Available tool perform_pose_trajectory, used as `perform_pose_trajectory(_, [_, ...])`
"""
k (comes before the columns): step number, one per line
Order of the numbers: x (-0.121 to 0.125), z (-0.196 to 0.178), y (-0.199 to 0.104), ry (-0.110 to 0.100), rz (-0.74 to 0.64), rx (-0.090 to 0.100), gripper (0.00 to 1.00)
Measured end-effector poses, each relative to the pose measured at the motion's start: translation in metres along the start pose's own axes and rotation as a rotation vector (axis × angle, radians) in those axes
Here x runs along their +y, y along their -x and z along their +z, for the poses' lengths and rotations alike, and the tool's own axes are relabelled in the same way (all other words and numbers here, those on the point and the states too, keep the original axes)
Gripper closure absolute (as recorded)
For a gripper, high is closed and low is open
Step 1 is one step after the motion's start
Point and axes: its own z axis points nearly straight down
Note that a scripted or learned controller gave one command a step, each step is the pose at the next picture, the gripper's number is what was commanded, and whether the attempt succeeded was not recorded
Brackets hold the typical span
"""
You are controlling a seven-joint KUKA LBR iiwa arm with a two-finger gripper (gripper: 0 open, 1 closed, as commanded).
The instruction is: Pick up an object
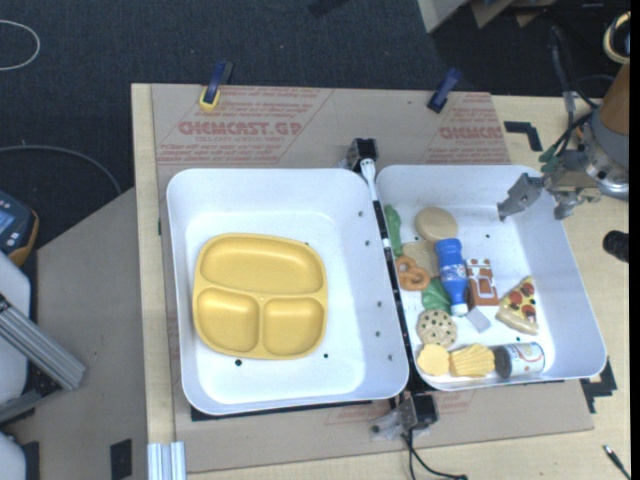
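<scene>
the gripper [540, 196] hangs over the far right part of the right bin [575, 268], fingers spread apart and clamped on nothing. the blue bottle [452, 273] lies among toy food near the bin's middle, well apart from the gripper.

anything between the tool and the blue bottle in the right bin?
Nothing visible. The tool hangs over the right bin's bare upper-right floor; the blue bottle lies down-left of it, across open white floor. A round tan piece sits just above the bottle, beside that line rather than across it.
</scene>
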Motion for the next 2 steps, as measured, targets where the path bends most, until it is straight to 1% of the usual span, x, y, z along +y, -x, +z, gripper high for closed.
perform_pose_trajectory(1, [0.003,0.043,0.0,-0.006,-0.001,0.002,0.0])
perform_pose_trajectory(2, [0.0,0.107,0.002,-0.009,0.0,0.003,0.0])
